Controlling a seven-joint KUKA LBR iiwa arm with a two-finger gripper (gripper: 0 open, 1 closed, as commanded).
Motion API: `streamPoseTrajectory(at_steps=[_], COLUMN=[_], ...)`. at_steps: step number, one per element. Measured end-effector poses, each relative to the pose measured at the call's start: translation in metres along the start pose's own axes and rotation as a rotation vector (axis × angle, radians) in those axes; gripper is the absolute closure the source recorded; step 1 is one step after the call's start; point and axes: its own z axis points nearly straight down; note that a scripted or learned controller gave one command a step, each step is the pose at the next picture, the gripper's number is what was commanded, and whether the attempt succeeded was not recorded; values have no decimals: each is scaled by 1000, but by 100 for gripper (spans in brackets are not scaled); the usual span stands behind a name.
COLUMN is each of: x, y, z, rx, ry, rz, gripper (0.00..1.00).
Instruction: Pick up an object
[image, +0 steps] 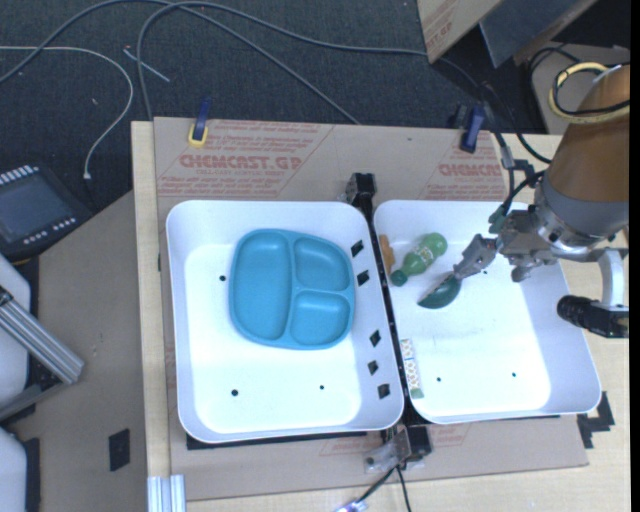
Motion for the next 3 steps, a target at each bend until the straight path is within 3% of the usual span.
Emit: streamPoseTrajectory(at_steps=[1, 3], x=[0, -8], y=[2, 9], z=[-6, 94], rx=[-12, -7], ry=[-2, -1], rz=[-3, -2], gripper=[0, 0])
